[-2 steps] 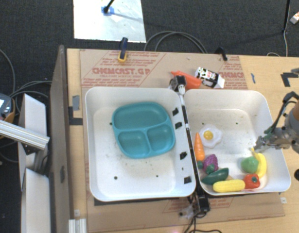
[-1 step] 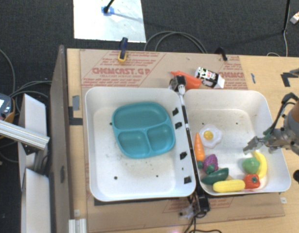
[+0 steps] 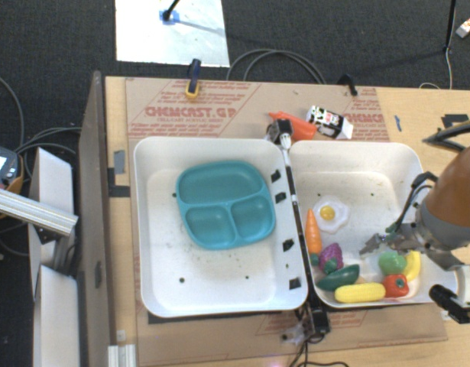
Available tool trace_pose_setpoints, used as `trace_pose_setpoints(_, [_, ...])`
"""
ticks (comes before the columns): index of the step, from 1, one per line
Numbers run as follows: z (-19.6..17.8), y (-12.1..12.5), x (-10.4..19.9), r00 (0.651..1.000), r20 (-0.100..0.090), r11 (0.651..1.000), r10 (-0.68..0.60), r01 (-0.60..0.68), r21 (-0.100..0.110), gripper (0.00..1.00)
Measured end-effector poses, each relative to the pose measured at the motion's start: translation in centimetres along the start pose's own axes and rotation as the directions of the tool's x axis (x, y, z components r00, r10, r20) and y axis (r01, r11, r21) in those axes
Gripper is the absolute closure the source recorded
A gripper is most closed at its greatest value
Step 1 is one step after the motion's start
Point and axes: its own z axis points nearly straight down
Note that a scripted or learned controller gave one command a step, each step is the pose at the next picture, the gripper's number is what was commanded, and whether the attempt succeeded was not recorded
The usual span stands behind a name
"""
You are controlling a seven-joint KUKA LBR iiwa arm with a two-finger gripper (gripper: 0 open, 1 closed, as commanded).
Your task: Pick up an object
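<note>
Several toy foods lie in the right bin [image 3: 357, 163]: a fried egg [image 3: 330, 214], an orange carrot [image 3: 314, 235], a purple piece [image 3: 330, 256], a green cucumber [image 3: 338, 275], a yellow corn cob [image 3: 359, 291], a red tomato [image 3: 396, 285], a round green piece [image 3: 390, 263] and a yellow banana [image 3: 413, 264]. My gripper [image 3: 393, 241] reaches in from the right and sits low over the bin's near right corner, just above the round green piece and the banana. Its metal tip is partly hidden under the wrist.
The left bin [image 3: 162, 228] holds a teal divided plate [image 3: 223, 205]. The toys crowd the right bin's near side, along the divider [image 3: 290, 205]. Behind the bins, an orange tool [image 3: 292, 125] and a small black-and-white box [image 3: 329, 122] rest on the cardboard.
</note>
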Motion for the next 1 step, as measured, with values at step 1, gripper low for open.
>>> trace_pose_setpoints(1, [-4.66,5.56,11.01,1.000,0.000,1.000,-0.014,0.014,-0.008,0.00])
